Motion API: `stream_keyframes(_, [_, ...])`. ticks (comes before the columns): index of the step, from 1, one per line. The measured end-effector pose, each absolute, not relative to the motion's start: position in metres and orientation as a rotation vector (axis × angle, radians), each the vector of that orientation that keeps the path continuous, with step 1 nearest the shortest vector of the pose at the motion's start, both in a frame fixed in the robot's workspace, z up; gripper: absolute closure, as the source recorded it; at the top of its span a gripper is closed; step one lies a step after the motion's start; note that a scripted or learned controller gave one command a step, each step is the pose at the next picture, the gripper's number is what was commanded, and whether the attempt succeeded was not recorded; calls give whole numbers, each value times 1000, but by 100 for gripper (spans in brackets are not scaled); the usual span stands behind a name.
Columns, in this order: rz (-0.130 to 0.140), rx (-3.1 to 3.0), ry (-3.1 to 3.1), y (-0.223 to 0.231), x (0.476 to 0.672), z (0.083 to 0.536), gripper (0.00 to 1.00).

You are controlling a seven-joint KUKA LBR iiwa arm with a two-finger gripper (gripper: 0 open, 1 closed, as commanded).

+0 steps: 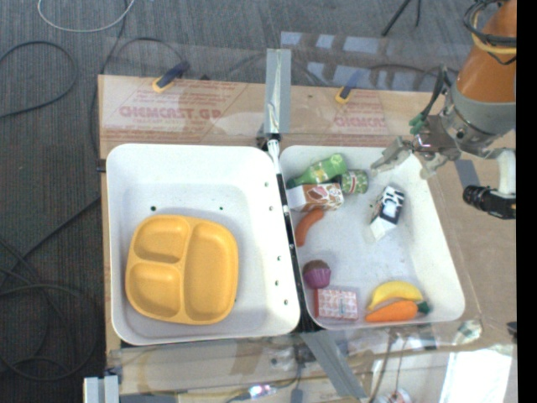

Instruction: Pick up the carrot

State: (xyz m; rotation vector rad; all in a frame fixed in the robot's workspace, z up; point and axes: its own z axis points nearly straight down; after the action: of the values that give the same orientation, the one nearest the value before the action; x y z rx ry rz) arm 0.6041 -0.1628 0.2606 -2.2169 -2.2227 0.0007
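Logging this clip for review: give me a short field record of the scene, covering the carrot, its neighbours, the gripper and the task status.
carrot: lying flat in the right bin's near right corner
touching it: banana, just behind
other items in right bin: green bottle, sausage, milk carton, pink box
left bin: holds a yellow divided plate
gripper: open, above the right bin's far edge, holding nothing
task status: carrot not yet picked up
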Motion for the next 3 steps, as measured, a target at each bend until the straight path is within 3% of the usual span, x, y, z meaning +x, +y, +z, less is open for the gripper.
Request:
stream_keyframes(1, [0,-1626,-2689,-87,618,284,0])
stream_keyframes(2, [-1,-1033,-2966,-12,577,224,0])
stream_keyframes(3, [-5,221,-3136,42,589,231,0])
